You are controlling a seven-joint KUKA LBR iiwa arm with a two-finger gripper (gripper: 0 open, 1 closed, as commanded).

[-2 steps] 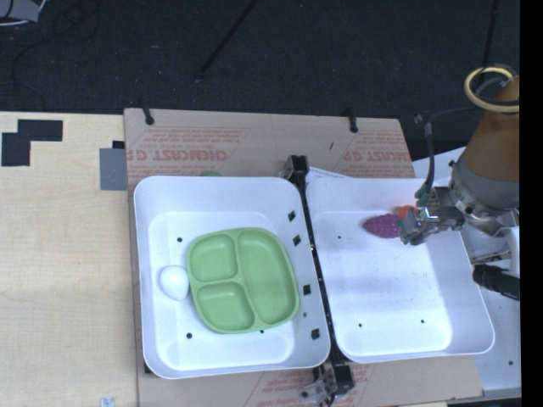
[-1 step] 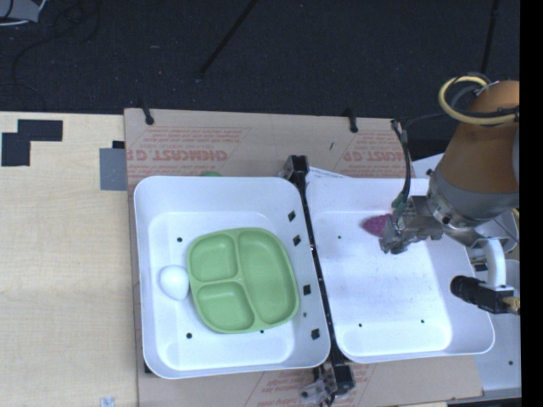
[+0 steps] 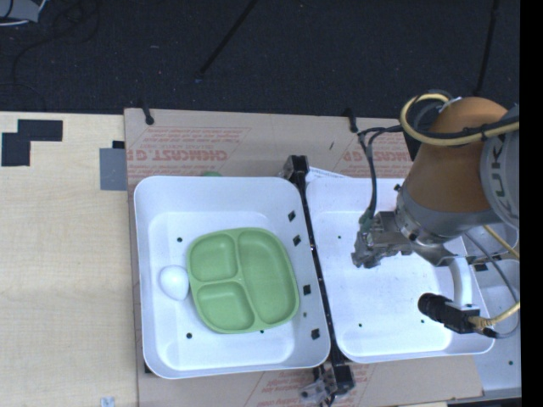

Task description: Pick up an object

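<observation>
Two bins sit side by side and nothing is up off either floor, so the pick is not yet made. By my read, the whole job is left: reach a thing, close on it, lift.

Nearest us, the left bin [image 3: 161, 350] holds all the candidates. A green plate [image 3: 242, 278] with three compartments lies flat in the middle of it. A small white ball [image 3: 174, 281] rests at the plate's left edge, touching or just beside it; I cannot tell which.

Across the black strip [image 3: 310, 253] between the bins, the right bin [image 3: 382, 325] shows bare white floor. The gripper [image 3: 366, 253] hangs over the left part of that floor, close to the strip, on the arm [image 3: 450, 176] coming in from the right. Whether it is spread or pressed together I cannot tell from this angle, and I see nothing in it.

So plate and ball both lie left of the gripper, in the other bin. The plate's right rim is the nearer target; the ball is well apart, beyond the plate.

Further back, the cardboard sheet [image 3: 212, 147] runs under both bins.
</observation>
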